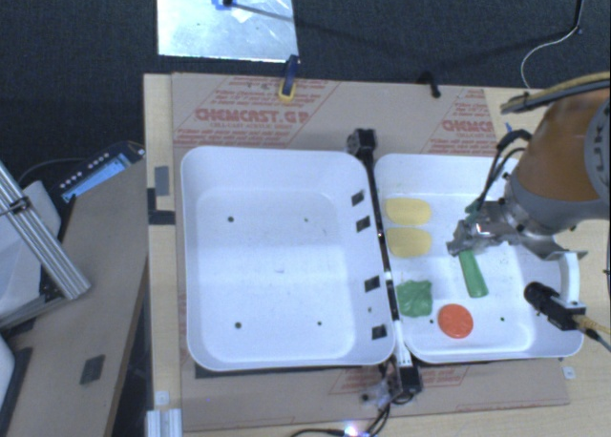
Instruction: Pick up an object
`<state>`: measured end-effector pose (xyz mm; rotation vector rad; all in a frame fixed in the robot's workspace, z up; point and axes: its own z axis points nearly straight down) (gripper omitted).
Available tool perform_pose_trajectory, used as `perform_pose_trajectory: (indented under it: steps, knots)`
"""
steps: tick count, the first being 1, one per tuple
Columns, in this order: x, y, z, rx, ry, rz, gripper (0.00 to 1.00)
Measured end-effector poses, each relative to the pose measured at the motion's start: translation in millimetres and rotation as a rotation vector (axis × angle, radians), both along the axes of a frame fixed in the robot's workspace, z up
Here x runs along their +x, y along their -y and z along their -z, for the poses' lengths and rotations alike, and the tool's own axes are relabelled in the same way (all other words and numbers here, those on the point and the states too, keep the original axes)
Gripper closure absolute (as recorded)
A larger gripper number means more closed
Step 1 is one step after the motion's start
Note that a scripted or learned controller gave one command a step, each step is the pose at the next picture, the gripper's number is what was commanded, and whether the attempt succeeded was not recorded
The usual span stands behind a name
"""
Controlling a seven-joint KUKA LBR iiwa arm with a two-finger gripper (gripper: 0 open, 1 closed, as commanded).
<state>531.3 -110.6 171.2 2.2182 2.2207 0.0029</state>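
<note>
Over the right bin [496, 173], the claw [467, 239] sits at the green stick's [474, 275] upper end, apparently lining up a grasp; whether it is apart or together I cannot tell.

1. Right bin [496, 163]: holds two yellow pieces [409, 225], green stick [474, 275], green lump [414, 298], orange disc [455, 321].
2. Gripper [470, 238]: poised at far end of green stick.
3. Left bin [277, 163]: just beside right bin.

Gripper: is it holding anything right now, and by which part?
Cannot be told. The gripper sits over the top end of the green stick, but a grasp isn't visible.
</note>
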Motion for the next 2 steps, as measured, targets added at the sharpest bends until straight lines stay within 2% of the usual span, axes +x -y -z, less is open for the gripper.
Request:
perform_pose_trajectory:
  steps: [1, 2]
  knots:
    - [31.1, -27.5, 30.8, 0.001, -0.001, -0.006, 1.0]
    - [55.8, -45.8, -16.0, 0.001, 0.004, -0.006, 1.0]
